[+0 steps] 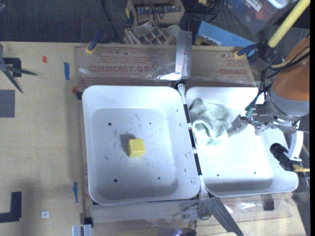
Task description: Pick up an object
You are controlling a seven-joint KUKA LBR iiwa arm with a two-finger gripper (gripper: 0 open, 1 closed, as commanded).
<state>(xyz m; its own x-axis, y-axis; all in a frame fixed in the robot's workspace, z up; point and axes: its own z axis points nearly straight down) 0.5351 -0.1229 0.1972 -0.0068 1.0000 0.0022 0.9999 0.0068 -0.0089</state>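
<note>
A small yellow cube lies near the middle of the left bin. In the right bin, a crumpled white and pale green cloth rests against the upper left part, next to the divider. My gripper reaches in from the right, low over the right bin, with its tip just right of the cloth's edge. Whether it touches the cloth cannot be told. Nothing is visibly held. The grey wrist and orange band sit above the bin's right rim.
A cardboard sheet and a metal strip lie behind the bins. Cables and boxes crowd the back. A black fitting hangs off the arm over the right bin's right side.
</note>
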